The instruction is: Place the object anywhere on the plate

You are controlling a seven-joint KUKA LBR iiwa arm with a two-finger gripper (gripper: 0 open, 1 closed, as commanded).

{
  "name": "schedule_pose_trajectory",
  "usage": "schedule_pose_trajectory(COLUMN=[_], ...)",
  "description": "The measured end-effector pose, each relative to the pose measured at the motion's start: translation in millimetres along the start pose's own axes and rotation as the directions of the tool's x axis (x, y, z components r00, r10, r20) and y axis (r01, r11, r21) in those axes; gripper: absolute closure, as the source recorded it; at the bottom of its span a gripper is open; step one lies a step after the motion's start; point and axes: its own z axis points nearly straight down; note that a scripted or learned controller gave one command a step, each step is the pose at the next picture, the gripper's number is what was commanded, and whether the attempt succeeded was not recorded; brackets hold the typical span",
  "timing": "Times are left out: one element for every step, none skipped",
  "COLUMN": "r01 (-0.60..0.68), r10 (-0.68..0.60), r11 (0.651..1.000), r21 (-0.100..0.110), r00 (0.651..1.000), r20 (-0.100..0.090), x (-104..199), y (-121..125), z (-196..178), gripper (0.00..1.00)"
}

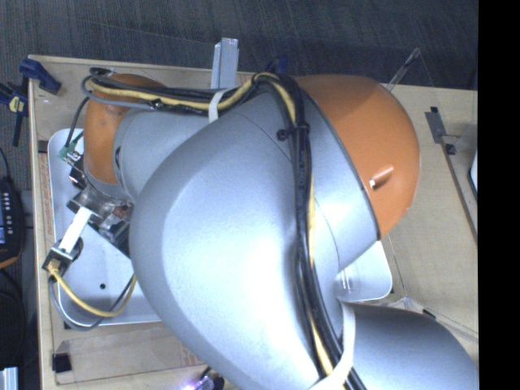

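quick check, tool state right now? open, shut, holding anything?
Tool: cannot be told. It sits low over the left bin, mostly hidden behind the arm.

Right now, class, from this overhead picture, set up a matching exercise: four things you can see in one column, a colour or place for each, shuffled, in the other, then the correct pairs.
Things:
1. Large rounded arm casing
2. Broad dome-shaped band on the arm
3. Thin looped cable
4. Shallow white plastic bin

Descriptions:
A. Yellow
B. Far left, under the arm
C. Grey, in the middle
D. Orange, upper right

Pairs: 1-C, 2-D, 3-A, 4-B
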Motion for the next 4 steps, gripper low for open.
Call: schedule_pose_trajectory(r01=[-0.583,-0.304,-0.285,-0.147], r10=[0.583,0.303,0.285,0.147], r11=[0.813,0.953,0.958,0.989], r21=[-0.003,0.005,0.009,0.013], r00=[0.812,0.953,0.958,0.989], r20=[0.021,0.022,0.028,0.027], x=[-9.4,16.2,-39.0,-50.3], y=[18.0,63.9,102.4,114.2], z=[-66.7,-159.4,-173.6,-56.5], gripper=[1.00,1.00,1.00,1.00])
